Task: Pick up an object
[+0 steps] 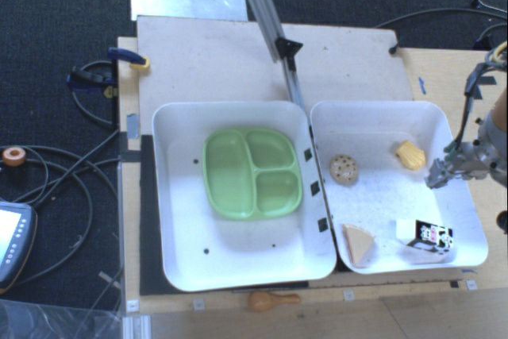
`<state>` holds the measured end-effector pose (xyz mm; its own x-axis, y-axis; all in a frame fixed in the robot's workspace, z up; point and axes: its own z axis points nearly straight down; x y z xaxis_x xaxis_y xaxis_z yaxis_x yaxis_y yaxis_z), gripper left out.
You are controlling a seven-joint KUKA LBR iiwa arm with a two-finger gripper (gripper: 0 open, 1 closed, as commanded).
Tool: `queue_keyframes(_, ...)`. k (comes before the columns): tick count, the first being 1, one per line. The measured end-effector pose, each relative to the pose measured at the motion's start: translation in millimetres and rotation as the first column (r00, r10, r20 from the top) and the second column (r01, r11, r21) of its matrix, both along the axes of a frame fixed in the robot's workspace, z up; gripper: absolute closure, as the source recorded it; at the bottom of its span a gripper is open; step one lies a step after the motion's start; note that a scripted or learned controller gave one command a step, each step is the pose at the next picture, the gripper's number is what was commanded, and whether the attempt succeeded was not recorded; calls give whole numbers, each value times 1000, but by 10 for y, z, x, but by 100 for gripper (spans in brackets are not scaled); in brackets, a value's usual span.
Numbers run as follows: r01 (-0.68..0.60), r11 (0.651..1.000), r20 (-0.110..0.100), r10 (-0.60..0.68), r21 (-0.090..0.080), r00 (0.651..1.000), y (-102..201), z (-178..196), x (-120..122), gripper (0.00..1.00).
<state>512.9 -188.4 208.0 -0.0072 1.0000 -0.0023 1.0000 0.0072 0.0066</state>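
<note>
The right bin (373, 117) holds a round speckled cookie (344, 169), a small yellow piece (410, 155), a tan wedge (359, 243) and a white carton with black patches (426, 238). My gripper (439, 173) hangs over the bin's right side, just right of the yellow piece and above the carton. Nothing shows between its fingers. The arm comes in from the right edge.
The left bin (171, 202) carries a green divided tray (252, 172). A metal pole (266, 4) slants down to the gap between the bins. A tan pear-shaped toy (272, 300) lies on the bench in front of the bins. Cables and a clamp (107, 75) lie at the left.
</note>
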Motion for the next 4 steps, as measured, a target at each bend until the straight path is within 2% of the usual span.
queue_keyframes(1,-1,1000,0,1,0,1000,-4,399,18,100)
queue_keyframes(2,-5,1000,-4,5,4,1000,544,301,90,100)
queue_keyframes(3,-5,1000,-3,5,5,1000,1071,395,122,100)
queue_keyframes(4,-5,1000,-6,5,5,1000,1631,284,54,100)
